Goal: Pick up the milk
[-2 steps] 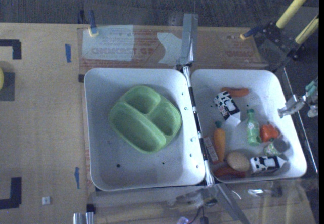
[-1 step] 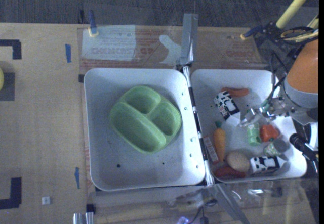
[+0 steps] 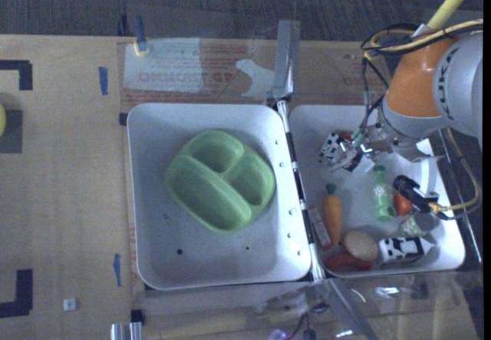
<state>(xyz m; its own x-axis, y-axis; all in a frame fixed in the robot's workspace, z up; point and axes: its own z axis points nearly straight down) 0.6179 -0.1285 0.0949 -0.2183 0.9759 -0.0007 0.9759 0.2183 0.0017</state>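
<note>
The milk carton, cow-spotted and probably light but stiff, lies at eleven o'clock in the right bin, just beside the end effector, whose grip I cannot tell; take its flat sides.

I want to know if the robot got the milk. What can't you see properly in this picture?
1. Gripper, camera view: small and blurred, with the arm's wrist over it, so whether it grips anything is unclear.
2. Cow-patterned item beside the gripper: too blurred to tell what it is.
3. Second cow-patterned item in the right bin: too small to say which one is the milk.
4. Arm: cut off by the right edge.
</note>
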